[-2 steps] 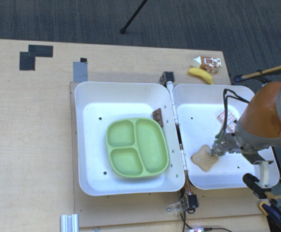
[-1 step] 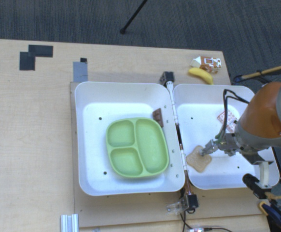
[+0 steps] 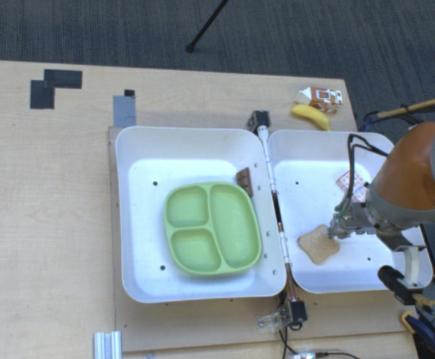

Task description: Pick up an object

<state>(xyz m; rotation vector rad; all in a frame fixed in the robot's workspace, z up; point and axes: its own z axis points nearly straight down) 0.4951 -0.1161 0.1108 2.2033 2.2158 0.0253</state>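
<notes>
Over the right-hand white bin (image 3: pixel 307 163), we see the grey arm with its orange band (image 3: pixel 419 167) lowered so that the pincer (image 3: pixel 340 227) sits at the upper right edge of a tan slice of toast (image 3: pixel 318 245) lying flat on the bin floor. Whether the pincer is apart or together, we cannot tell from this angle. A small red-and-white card (image 3: pixel 352 183) lies near the arm, further up the same bin. In the left bin (image 3: pixel 128 223) rests a green divided plate (image 3: pixel 212 229), with a small brown piece (image 3: pixel 243 177) by the shared wall. A banana (image 3: pixel 311 115) lies on the worktop (image 3: pixel 45 223) beyond the bins. We judge the risk plain: the slice is thin and flat, and a grip taken at its edge may only nudge it aside or close on nothing.
</notes>
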